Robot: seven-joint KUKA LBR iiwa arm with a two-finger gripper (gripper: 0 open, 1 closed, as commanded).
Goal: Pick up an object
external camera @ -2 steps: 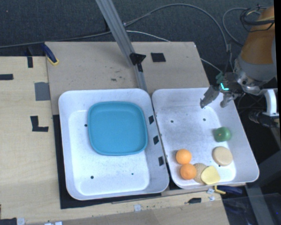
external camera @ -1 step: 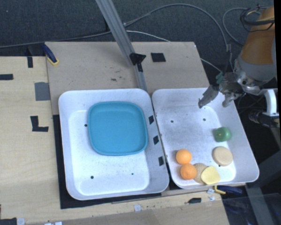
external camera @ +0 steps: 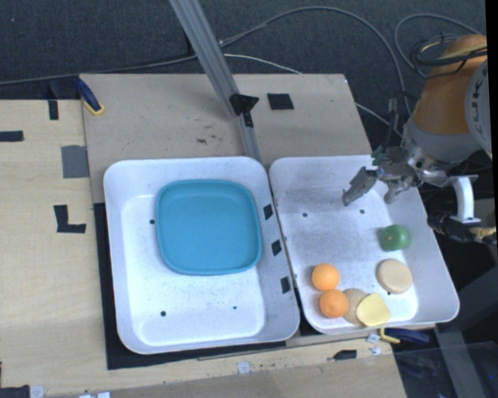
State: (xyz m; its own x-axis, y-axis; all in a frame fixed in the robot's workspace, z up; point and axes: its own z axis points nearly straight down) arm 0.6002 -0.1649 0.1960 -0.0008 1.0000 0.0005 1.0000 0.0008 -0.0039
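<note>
My gripper hovers over the upper right part of the right bin, its two fingers spread apart with nothing between them. Below it in that bin lie a green ball, a beige round piece, a yellow piece, a tan round piece half hidden under it, and two orange balls. The green ball is the nearest, a short way below the right finger.
The left bin holds a blue square plate. A grey metal post slants across the bench behind the bins. Cables loop at the upper right near the arm.
</note>
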